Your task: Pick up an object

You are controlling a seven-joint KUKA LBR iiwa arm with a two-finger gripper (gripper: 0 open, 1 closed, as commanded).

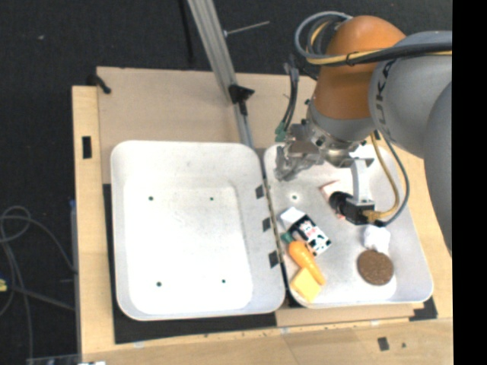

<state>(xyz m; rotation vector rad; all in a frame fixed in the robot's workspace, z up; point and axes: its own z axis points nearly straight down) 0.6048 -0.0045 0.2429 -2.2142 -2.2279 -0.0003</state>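
In the right bin [415, 280], a carrot [302, 256] lies left of a round disc [375, 267].

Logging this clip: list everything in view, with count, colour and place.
bins: two, white, side by side on the bench
brown disc: one, right bin, near front right corner
carrot: one, orange, right bin, front left
yellow block: one, right bin, just in front of the carrot
black and white item: one, right bin, behind the carrot
white lump: one, right bin, behind the disc
metal pole: one, grey, slanting behind the bins
arm: one, grey and orange, over the right bin's back
gripper: one, over the right bin's back left corner
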